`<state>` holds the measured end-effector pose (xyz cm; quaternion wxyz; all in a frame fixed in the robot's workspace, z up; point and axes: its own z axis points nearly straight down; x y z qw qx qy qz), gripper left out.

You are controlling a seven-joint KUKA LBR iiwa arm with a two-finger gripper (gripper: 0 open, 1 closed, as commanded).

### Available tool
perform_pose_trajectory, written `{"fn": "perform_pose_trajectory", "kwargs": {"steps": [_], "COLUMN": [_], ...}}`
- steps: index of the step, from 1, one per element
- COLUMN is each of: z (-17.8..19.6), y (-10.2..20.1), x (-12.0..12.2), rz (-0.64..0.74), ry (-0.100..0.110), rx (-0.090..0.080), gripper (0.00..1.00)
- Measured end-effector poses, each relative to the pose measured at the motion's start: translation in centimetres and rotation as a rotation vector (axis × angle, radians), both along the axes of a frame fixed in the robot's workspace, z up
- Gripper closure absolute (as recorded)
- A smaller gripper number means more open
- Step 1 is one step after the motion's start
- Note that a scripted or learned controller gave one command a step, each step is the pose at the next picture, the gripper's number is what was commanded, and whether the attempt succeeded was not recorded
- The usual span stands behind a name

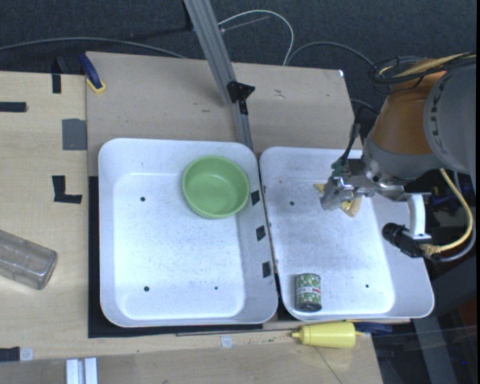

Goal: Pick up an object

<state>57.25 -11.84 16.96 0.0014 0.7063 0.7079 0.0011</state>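
My gripper (340,194) hangs over the upper right part of the right bin (336,250), below the grey and orange wrist. A small pale yellow thing (352,207) shows right beside its tip, and whether it is held is unclear. A green labelled can (308,292) lies near the right bin's front edge, well apart from the gripper. A green bowl (216,186) sits upright in the upper middle of the left bin (144,254).
A yellow bottle (330,335) lies on the bench just in front of the right bin. A clear plastic container (16,256) rests at the far left. A slanted metal pole (216,46) crosses the back above the bins. Cables loop at the right.
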Motion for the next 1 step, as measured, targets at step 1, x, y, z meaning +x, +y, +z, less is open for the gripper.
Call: {"fn": "perform_pose_trajectory", "kwargs": {"steps": [1], "z": [6.29], "y": [-0.35], "x": [-0.02], "rz": [-0.001], "ry": [-0.002], "rx": [-0.001], "gripper": [1.00]}}
